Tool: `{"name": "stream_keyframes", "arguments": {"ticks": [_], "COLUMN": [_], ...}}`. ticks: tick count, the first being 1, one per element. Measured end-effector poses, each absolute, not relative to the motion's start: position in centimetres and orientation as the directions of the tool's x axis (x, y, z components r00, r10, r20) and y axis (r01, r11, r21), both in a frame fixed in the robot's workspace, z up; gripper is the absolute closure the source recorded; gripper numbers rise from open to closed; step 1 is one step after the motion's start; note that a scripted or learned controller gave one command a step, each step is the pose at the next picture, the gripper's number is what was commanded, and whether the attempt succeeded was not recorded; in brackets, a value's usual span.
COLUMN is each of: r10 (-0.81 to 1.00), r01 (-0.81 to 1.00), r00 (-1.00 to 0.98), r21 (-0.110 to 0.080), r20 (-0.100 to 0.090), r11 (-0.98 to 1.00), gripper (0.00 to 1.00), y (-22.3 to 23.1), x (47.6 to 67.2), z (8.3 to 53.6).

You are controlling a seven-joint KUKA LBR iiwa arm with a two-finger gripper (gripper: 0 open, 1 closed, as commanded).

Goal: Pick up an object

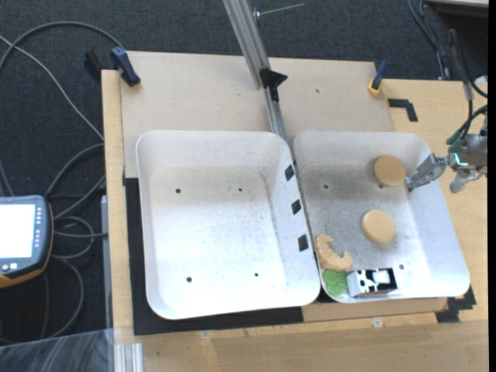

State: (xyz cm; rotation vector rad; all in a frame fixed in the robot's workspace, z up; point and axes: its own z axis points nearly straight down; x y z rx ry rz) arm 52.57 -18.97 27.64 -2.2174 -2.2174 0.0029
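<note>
Right bin (434, 246), white, shallow: holds every loose item.
- Tan disc (389, 170), upper area, just beside the hand; likeliest pick.
- Second tan disc (378, 226), mid-bin, lying flat, well clear of the walls.
- Tan curled piece (332, 251), green round piece (335, 280) and black-and-white block (370, 280), crowded into the lower left corner, awkward to reach.

Left bin (209, 223): bare white floor.

Hand (435, 169): at the right bin's right rim, reaching in from the bench edge; nothing visible between its fingers, and whether they are apart or together cannot be told.
</note>
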Motion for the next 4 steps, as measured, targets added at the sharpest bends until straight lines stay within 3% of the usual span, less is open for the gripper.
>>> {"name": "stream_keyframes", "arguments": {"ticks": [1, 4], "r10": [1.0, 1.0], "r01": [1.0, 1.0], "r00": [-0.001, 0.0], "r21": [-0.002, -0.007], "r20": [0.002, 0.004], "r11": [0.001, 0.0], "gripper": [0.0, 0.0], "y": [-18.9, -18.6], "x": [52.6, 51.3], "z": [27.8, 11.2]}}
